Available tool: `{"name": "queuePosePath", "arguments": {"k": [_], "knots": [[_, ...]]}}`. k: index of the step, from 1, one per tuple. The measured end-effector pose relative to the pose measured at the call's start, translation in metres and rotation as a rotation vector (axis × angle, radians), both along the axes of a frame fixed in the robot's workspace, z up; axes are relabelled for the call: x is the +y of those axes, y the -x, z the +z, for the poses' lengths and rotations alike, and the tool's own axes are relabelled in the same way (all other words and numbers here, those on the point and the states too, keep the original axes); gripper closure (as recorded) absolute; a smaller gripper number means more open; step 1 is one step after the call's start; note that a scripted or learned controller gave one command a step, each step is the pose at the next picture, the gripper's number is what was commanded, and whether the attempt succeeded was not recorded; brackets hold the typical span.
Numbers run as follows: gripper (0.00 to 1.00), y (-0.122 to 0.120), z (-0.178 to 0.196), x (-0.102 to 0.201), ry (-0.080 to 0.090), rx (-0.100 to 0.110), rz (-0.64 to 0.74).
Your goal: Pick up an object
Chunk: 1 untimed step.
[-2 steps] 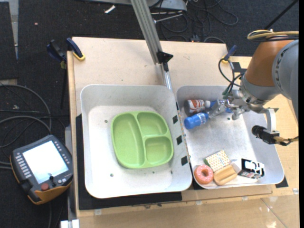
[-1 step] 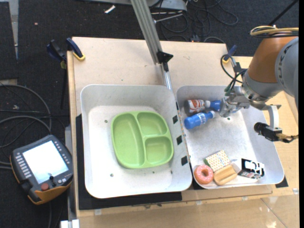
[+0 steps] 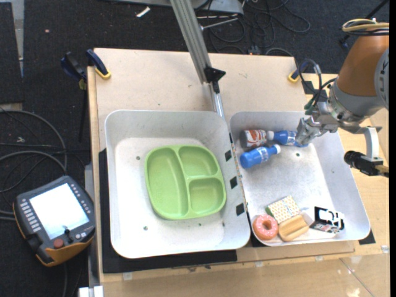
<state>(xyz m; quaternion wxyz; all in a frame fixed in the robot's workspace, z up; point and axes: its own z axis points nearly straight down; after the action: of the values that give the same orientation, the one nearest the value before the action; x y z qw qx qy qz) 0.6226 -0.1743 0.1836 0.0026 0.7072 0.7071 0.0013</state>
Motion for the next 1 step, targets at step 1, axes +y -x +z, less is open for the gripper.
{"name": "queuePosePath", "arguments": {"k": [1], "knots": [[1.0, -0.0018, 0.0444, -0.005, 0.001, -0.001, 0.001]]}}
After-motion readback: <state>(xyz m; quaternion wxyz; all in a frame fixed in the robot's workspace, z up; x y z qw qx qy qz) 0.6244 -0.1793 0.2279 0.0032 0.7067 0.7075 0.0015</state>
